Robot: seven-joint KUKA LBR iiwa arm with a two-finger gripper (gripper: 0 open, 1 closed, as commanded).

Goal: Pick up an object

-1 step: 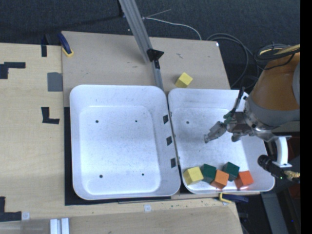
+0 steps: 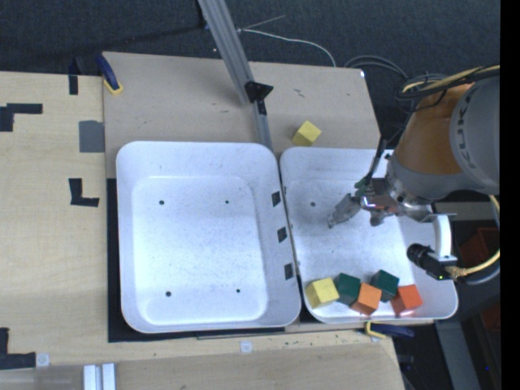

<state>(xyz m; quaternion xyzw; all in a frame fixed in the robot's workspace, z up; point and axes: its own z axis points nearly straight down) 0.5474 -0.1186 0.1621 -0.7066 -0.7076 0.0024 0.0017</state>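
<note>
Plywood table (image 2: pixel 203 96) on dark carpet, two white bins. I see the claw (image 2: pixel 341 214) over the right bin (image 2: pixel 325 165), fingers slightly apart, holding nothing. Blocks (image 2: pixel 363 291) cluster at that bin's near edge; one yellow cube (image 2: pixel 307 133) lies outside. Metal pole (image 2: pixel 231 43) slants behind.

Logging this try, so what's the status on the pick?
Gripper over right bin, holding nothing. Blocks clustered at bin's near edge, apart from gripper. One yellow block outside on bench.

A robotics lab: an industrial arm (image 2: pixel 455 145) reaches over two white bins (image 2: pixel 203 157) on a taped plywood bench (image 2: pixel 162 96), cables (image 2: pixel 390 67) trailing past the bench's far right corner.
</note>
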